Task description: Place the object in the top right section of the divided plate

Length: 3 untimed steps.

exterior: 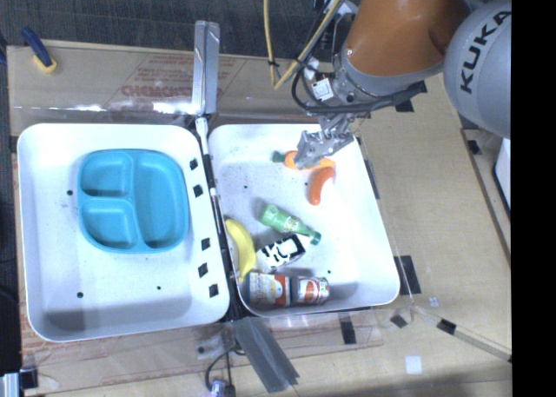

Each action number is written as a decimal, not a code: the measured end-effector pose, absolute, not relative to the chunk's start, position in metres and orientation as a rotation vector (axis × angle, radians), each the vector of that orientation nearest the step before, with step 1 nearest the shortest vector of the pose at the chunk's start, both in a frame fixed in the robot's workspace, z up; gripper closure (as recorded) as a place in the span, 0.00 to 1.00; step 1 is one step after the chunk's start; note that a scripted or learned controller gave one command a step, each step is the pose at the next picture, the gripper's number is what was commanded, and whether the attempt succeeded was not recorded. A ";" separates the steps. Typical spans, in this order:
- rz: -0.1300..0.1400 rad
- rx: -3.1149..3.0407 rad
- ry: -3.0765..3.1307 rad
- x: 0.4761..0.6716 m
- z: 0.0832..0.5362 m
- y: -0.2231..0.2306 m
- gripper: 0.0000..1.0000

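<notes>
Hand (314, 148) hung low in the right bin (369, 213), over the carrot (320, 181).
Its state I could not tell; the blue plate (133, 200) lay in the left bin (43, 239).

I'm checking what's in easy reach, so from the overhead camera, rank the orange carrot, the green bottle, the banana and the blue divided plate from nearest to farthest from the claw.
Measured from the claw:
1. Orange carrot, right bin, just below the claw.
2. Green bottle, middle of the right bin.
3. Banana, along the right bin's left wall.
4. Blue divided plate, in the left bin.
</notes>
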<state>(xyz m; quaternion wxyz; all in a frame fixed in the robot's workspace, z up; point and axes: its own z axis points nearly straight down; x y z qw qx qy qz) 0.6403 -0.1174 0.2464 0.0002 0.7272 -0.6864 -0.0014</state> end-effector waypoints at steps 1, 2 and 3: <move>-0.004 2.289 -2.154 0.641 0.257 -0.116 1.00; -0.002 2.479 -1.930 0.489 0.289 -0.068 1.00; -0.004 2.350 -2.088 0.595 0.190 -0.003 1.00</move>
